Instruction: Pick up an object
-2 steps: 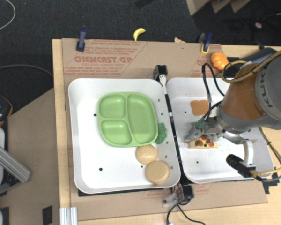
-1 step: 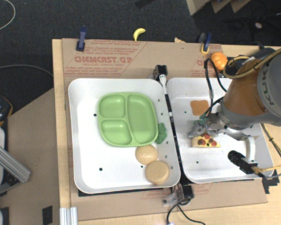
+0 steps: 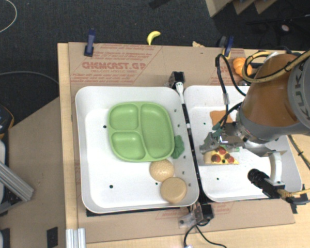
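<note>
Cardboard bench [image 3: 119, 66]: brown sheet under both bins, clamps along its far edge.
Arm [image 3: 271, 99]: grey with an orange band, reaching in from the right, bulking over the right bin.
Left bin [image 3: 90, 154]: white, holding a green divided plate [image 3: 141, 131], two round tan pieces [image 3: 168, 180] near its front corner, and a small dark green scrap [image 3: 178, 146] beside the plate.
Right bin [image 3: 222, 187]: white, with an orange piece [image 3: 217, 116] near the arm.
Pizza slice toy [image 3: 222, 157]: lies flat on the right bin floor, directly under the wrist.
Gripper [image 3: 217, 142]: low, just above or touching the slice; I cannot tell how its fingers stand.
Progress: I judge nothing lifted yet; closing and raising remain.
</note>
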`<state>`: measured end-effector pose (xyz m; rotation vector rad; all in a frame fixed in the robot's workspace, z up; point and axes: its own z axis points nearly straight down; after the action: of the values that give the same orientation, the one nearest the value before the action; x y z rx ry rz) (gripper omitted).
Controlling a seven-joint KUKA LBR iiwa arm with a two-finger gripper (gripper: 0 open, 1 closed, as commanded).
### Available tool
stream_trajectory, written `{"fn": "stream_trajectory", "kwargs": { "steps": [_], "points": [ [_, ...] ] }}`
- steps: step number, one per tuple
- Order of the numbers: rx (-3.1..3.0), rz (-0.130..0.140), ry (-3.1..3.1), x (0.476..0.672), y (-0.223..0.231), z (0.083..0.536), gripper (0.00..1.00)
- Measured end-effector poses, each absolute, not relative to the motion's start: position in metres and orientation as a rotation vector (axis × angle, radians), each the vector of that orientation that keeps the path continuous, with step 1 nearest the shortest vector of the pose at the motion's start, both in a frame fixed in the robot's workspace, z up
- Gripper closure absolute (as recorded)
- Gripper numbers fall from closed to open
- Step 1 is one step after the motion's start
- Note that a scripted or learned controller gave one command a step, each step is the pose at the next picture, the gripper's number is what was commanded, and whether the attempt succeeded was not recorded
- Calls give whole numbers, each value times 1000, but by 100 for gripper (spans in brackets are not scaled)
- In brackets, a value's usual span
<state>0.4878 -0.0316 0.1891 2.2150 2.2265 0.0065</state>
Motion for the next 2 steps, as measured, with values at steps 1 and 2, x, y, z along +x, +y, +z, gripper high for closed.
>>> {"fn": "stream_trajectory", "kwargs": {
  "steps": [1,2],
  "points": [
    [2211,13,2219,497,-21,300,100],
    [2213,5,2229,479,34,309,100]
  ]
}}
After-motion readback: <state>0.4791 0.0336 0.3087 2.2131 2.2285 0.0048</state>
